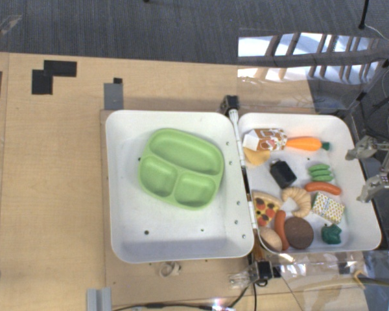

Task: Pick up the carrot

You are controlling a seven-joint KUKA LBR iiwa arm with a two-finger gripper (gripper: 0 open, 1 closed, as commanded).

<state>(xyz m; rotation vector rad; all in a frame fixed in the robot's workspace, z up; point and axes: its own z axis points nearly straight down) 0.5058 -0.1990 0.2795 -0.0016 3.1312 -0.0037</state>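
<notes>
The carrot (pixel 303 144) is orange with a green stub at its right end. It lies flat near the back wall of the right bin (pixel 350 129), pointing left to right. My gripper (pixel 364 173) hangs over that bin's right rim, about a hand's width right of and in front of the carrot. Its two metal fingertips (pixel 359 153) stand well apart with nothing between them.
Left of the carrot lies a wrapped snack (pixel 266 139). In front of it are a black block (pixel 282 172), green beans (pixel 321 172), a sausage (pixel 322 188), a croissant (pixel 298 199), a pizza slice (pixel 266 207) and a brown ball (pixel 299 232). The left bin (pixel 123 193) holds a green divided plate (pixel 180 167).
</notes>
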